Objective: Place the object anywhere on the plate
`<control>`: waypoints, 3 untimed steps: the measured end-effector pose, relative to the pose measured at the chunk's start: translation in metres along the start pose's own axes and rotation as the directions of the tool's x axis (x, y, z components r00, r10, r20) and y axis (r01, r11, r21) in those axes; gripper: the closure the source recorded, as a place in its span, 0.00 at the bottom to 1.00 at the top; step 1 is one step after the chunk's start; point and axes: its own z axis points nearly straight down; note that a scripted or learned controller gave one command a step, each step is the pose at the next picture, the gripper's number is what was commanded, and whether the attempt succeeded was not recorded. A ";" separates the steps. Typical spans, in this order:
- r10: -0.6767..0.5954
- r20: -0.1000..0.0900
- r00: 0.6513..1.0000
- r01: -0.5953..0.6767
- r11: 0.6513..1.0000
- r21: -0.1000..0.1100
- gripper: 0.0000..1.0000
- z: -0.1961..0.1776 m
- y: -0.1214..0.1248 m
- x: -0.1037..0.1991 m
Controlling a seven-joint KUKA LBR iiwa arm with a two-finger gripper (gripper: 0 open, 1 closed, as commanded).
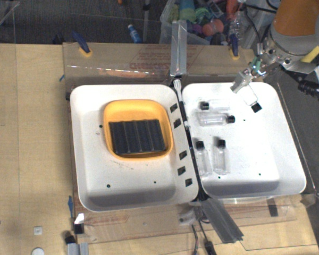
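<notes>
Wooden bench (26,142), two white bins (244,179), orange plate (135,110) left; hand (248,79) grips clear vial (251,97), fingers closed

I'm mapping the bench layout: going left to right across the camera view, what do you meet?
Left bin → yellow plate with a dark ridged insert → divider → clear vials in the right bin → gripper.

We look down at a slant from above the near edge of the bench (26,142), facing far, taking in both bins (85,142) and clutter beyond.
</notes>
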 end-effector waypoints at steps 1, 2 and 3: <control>-0.088 0.000 0.996 0.088 0.996 -0.001 1.00 -0.023 -0.006 -0.012; -0.294 0.002 0.956 0.294 0.956 -0.001 1.00 -0.061 -0.031 -0.056; -0.516 0.004 0.856 0.516 0.856 -0.001 1.00 -0.169 -0.059 -0.091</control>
